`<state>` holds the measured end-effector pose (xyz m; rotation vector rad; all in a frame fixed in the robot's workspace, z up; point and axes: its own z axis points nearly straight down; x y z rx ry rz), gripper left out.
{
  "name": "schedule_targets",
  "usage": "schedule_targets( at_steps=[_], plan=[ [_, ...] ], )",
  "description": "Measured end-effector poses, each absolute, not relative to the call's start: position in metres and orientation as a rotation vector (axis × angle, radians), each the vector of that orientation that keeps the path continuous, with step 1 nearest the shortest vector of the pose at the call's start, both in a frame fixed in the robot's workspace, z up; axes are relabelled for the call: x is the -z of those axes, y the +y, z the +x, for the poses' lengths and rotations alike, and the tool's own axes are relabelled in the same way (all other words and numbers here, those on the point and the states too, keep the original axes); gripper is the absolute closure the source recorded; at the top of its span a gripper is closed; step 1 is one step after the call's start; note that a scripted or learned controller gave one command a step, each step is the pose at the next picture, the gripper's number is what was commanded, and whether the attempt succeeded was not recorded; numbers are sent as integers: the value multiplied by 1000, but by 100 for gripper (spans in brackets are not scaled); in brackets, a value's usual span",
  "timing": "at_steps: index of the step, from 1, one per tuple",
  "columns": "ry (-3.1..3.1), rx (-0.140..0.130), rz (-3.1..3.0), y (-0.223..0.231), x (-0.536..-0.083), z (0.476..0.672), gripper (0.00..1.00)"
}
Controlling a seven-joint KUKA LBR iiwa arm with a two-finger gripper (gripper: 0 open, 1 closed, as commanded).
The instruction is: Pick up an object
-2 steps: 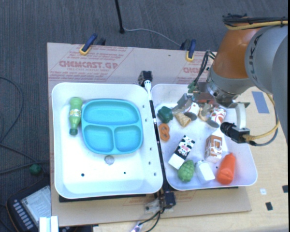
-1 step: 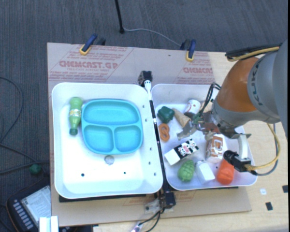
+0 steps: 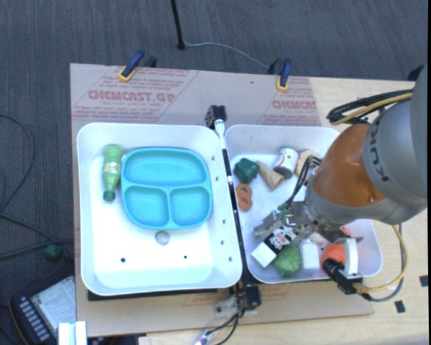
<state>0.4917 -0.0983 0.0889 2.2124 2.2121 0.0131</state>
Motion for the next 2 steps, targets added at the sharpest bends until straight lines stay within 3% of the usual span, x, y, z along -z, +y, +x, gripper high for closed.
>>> schedule_targets(
  at_steps=[1, 2],
  plan=[
    [2212, -12, 2214, -99, -98, 492, 100],
    [2221, -2, 2219, -49, -259, 519, 100]
  ],
)
